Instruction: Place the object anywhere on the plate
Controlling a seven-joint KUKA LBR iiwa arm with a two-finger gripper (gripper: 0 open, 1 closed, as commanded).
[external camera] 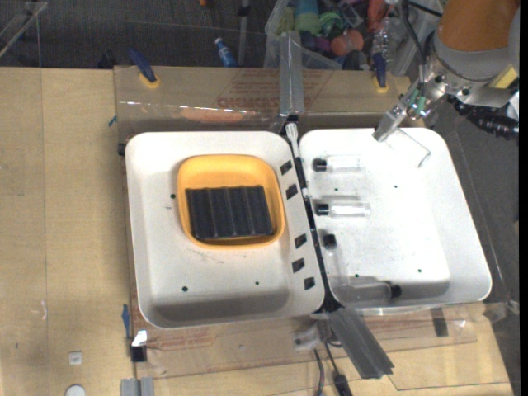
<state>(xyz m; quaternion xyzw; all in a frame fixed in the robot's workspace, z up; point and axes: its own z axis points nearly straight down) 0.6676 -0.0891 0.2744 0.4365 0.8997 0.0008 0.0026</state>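
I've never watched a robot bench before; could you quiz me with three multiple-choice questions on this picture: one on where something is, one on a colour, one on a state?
1. Which bin holds the plate?
A. left bin
B. right bin
C. neither

2. What colour is the plate?
A. blue
B. orange-yellow
C. green

3. What lies on the plate?
A. nothing
B. clear tubes
C. dark ribbed block

Answers:
1 A, it sits in the left bin, in this view.
2 B, its rim is orange-yellow.
3 C, the dark ribbed block rests on it; the clear tubes lie in the right bin, under the gripper.

Arm (478, 23) cut by top edge — hand (388, 128) blurred.
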